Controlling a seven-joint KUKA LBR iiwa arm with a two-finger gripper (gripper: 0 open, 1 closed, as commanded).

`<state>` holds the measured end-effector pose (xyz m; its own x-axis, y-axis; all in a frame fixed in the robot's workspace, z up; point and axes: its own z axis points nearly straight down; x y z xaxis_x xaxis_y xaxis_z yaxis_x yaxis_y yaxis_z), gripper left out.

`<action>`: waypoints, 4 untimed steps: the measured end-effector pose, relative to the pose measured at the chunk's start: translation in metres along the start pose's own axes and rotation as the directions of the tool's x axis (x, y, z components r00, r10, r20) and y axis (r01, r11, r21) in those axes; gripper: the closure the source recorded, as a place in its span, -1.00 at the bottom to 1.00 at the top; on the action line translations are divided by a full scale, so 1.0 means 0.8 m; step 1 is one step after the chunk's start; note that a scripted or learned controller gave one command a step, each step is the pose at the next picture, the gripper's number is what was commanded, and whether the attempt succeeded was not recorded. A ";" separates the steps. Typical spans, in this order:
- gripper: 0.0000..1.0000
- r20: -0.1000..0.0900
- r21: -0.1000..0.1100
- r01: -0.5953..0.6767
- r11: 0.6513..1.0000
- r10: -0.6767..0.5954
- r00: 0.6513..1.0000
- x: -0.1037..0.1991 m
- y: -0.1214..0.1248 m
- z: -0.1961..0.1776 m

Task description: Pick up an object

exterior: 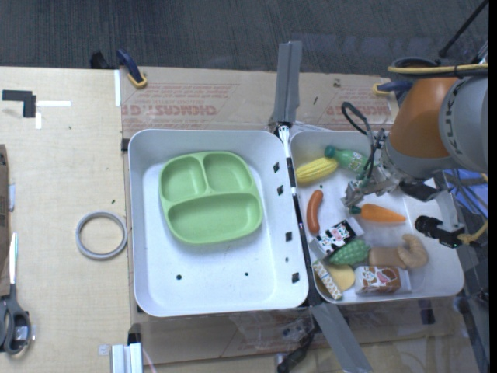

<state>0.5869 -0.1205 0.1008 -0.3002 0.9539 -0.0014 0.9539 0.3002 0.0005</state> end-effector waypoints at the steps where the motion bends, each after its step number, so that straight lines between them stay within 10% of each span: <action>1: -1.00 0.000 0.000 0.000 1.000 0.000 1.000 0.000 0.000 0.000; 2: -1.00 0.001 -0.001 -0.007 1.000 0.007 1.000 -0.086 -0.048 -0.033; 3: -1.00 -0.002 0.001 0.146 0.989 -0.146 0.989 -0.063 -0.096 0.012; 4: 1.00 -0.001 0.000 0.143 0.990 -0.143 0.990 -0.064 -0.095 0.000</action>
<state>0.5295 -0.1923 0.1005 -0.4333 0.9012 -0.0004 0.9012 0.4333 0.0006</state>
